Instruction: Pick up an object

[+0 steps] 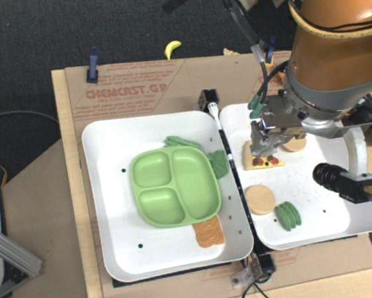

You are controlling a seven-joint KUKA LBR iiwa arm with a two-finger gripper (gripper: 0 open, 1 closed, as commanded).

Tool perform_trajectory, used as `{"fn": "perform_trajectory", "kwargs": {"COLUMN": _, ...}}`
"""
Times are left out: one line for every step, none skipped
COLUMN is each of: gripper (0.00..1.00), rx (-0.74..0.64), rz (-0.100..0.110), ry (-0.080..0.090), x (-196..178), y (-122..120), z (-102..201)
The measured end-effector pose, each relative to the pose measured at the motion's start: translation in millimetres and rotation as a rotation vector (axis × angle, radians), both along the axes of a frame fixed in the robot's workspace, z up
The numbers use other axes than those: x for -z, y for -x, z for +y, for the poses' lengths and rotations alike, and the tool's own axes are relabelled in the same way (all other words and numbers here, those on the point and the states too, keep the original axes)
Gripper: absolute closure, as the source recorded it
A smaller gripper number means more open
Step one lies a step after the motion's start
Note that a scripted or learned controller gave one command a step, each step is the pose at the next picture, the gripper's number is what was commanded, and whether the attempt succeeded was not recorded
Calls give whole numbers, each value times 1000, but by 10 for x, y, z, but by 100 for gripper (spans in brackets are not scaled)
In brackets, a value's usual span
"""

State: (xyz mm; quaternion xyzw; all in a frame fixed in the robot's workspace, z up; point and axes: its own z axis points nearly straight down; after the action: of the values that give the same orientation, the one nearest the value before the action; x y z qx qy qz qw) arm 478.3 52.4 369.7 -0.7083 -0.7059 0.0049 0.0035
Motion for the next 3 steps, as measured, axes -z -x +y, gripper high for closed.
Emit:
{"fn": "perform_trajectory", "kwargs": {"gripper": 100, "rx": 2, "rz": -35, "ry": -2, "x": -1755, "y": -14, "z": -491}}
{"fn": "perform_trajectory", "kwargs": {"gripper": 100, "rx": -2, "rz": -2, "ry": -1, "x": -804, "y": -5, "z": -421}}
{"fn": "perform_trajectory", "kwargs": {"gripper": 100, "rx": -3, "rz": -2, "ry": -2, "x": -26, "y": -2, "z": -300}}
